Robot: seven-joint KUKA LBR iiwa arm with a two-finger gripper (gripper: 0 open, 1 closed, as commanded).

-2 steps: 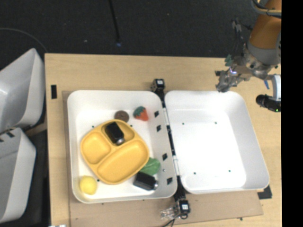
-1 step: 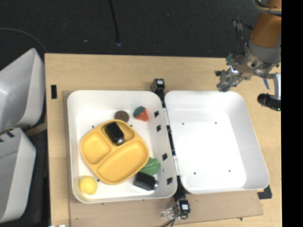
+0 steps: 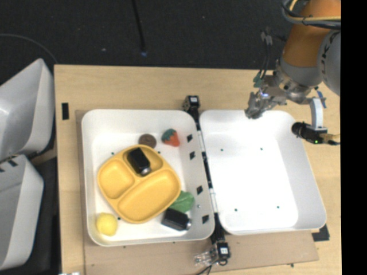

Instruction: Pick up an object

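Note:
The left bin [image 3: 92, 153] holds a yellow divided plate [image 3: 143, 193] with a black object [image 3: 139, 160] resting in its upper compartment. Around the plate lie a brown round piece [image 3: 147, 140], a red and green strawberry-like toy [image 3: 170, 136], a green item [image 3: 184, 199], a black block [image 3: 175, 220] and a yellow ball [image 3: 106, 224]. My gripper [image 3: 254, 110] hangs over the far edge of the right bin [image 3: 298, 205], well away from all those objects. Nothing is visible between its fingers.
The arm's orange band and grey wrist [image 3: 304, 50] come in from the upper right. A black fitting [image 3: 309, 132] sits at the right bin's right rim. White equipment [image 3: 23, 107] stands left of the bench. Small clamps [image 3: 191, 102] mark the seam between the bins.

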